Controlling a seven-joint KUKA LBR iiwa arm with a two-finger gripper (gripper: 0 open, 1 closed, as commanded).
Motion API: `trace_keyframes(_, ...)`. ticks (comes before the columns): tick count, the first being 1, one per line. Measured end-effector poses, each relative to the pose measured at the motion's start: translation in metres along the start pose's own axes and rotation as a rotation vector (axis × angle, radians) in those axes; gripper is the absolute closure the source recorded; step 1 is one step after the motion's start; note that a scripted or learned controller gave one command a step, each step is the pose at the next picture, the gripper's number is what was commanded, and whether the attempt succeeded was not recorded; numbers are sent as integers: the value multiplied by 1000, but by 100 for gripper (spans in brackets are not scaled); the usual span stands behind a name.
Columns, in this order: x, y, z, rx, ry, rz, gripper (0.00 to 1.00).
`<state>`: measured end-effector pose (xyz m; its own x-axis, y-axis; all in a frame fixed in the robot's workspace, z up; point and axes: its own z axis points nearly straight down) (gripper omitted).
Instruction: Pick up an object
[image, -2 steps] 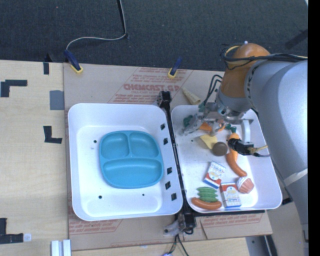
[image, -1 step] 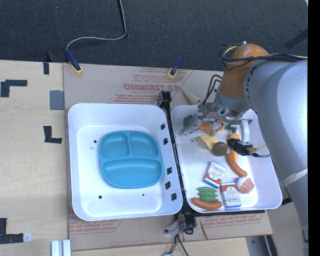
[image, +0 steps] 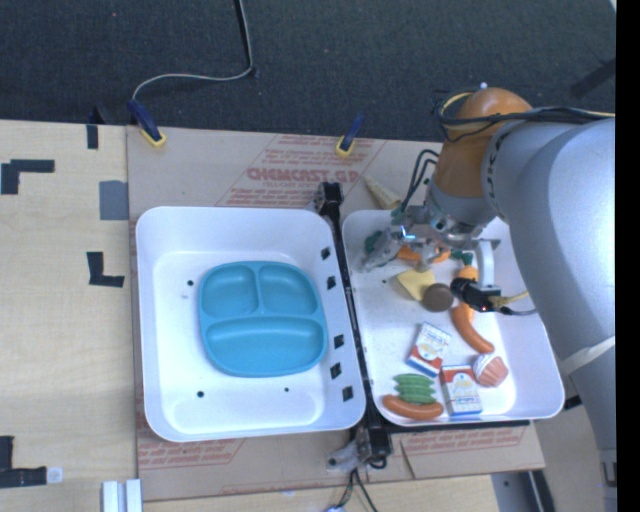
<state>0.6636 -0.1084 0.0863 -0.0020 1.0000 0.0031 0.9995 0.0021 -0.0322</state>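
My gripper (image: 378, 252) hangs low over the far left corner of the right bin (image: 530, 395), reached down from the grey arm with its orange band (image: 470, 150). A small green-grey thing sits right at the gripper's tip; I cannot tell if it is held. Just right of the tip lie orange pieces (image: 412, 256), a pale yellow cheese wedge (image: 411, 286) and a brown ball (image: 437, 297). Nearer the front are an orange sausage (image: 471, 328), two small cartons (image: 430, 350) (image: 461, 391), a green pod (image: 412, 385) and a hot dog (image: 410, 407).
The left bin (image: 160, 250) holds a blue divided plate (image: 264, 318). A black clip strip (image: 336, 270) runs along the joint between the bins. The arm's bulk covers the right bin's far right corner. A black cable (image: 200, 78) trails over the dark floor behind.
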Motion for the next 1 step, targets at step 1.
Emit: trace_keyframes(1, 5, 0, 1, -2, -4, 0, 0)
